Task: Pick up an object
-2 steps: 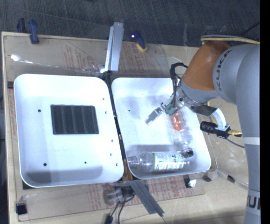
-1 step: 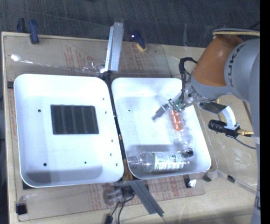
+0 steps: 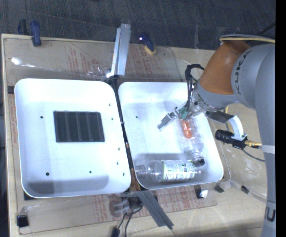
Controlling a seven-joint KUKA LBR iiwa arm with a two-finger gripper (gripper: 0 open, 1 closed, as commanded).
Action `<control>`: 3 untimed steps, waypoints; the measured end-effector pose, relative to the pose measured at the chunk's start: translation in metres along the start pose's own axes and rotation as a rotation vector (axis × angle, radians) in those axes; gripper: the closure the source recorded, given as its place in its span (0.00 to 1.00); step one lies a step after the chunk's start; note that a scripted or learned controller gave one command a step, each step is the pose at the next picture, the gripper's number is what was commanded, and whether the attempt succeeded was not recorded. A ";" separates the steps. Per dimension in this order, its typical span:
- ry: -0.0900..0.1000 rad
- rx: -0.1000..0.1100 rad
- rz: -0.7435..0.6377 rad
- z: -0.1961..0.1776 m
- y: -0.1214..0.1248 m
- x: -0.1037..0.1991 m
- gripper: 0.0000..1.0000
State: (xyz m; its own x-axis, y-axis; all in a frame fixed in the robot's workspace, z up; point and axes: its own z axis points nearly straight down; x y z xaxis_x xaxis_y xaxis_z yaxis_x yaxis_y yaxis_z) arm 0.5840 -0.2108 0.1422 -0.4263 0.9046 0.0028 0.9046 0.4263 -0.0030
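**Operator:** What lies nearest you in the right bin (image 3: 133, 132)?

**Observer:** You have a clear plastic bottle (image 3: 168, 170) on its side along the near wall, cap toward the right. Just beyond it a second, smaller clear bottle with an orange label (image 3: 190, 137) lies nearly lengthwise, its dark cap close to the first bottle.

**Operator:** And the gripper (image 3: 175, 116)?

**Observer:** You see it just above the orange-label bottle's far end. Its fingers look spread, one reaching out to the left, and nothing sits between them.

**Operator:** Farther back?

**Observer:** The left bin (image 3: 29, 98) carries a dark ribbed panel (image 3: 78, 126). Behind both bins, a blue clamp (image 3: 35, 32) grips the bench's far edge.
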 end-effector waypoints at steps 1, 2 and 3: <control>-0.001 -0.001 0.093 -0.045 -0.032 0.029 0.00; -0.002 -0.001 0.107 -0.023 -0.014 0.008 0.00; -0.004 -0.004 0.093 -0.026 -0.007 0.005 0.00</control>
State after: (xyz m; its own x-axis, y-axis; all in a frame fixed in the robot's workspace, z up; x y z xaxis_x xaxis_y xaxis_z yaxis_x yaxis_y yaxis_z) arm 0.5753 -0.2096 0.1684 -0.3409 0.9401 -0.0009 0.9401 0.3409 0.0006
